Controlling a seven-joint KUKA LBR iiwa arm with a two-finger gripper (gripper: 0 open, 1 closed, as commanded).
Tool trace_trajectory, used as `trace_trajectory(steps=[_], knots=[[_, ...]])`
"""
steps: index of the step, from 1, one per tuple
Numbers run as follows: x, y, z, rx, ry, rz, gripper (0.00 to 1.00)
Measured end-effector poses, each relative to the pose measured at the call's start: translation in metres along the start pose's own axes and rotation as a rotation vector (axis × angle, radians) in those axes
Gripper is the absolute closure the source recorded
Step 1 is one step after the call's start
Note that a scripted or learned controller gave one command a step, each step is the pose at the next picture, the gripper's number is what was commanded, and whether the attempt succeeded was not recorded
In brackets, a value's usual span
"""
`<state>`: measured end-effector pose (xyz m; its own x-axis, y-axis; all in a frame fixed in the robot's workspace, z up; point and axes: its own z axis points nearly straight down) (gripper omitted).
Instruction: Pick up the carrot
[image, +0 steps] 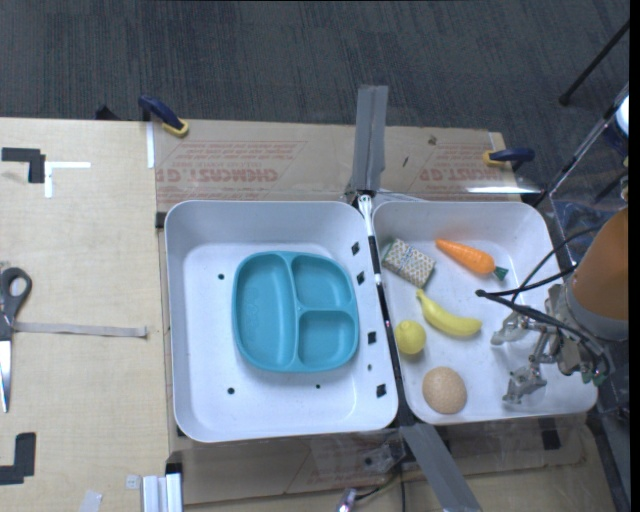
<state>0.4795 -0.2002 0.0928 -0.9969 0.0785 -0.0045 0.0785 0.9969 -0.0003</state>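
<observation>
The carrot (468, 257) is lying near the right bin's (455, 212) far edge, beside a sponge (409, 262) and a banana (447, 317). The gripper (524, 361) is hovering by the near right corner, fingers spread, grasping nothing; the arm is partly cut off.
</observation>
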Motion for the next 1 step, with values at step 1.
trace_trajectory(steps=[1], knots=[[-0.0468,0.0249,0.0006,-0.001,0.001,0.111,0.00]])
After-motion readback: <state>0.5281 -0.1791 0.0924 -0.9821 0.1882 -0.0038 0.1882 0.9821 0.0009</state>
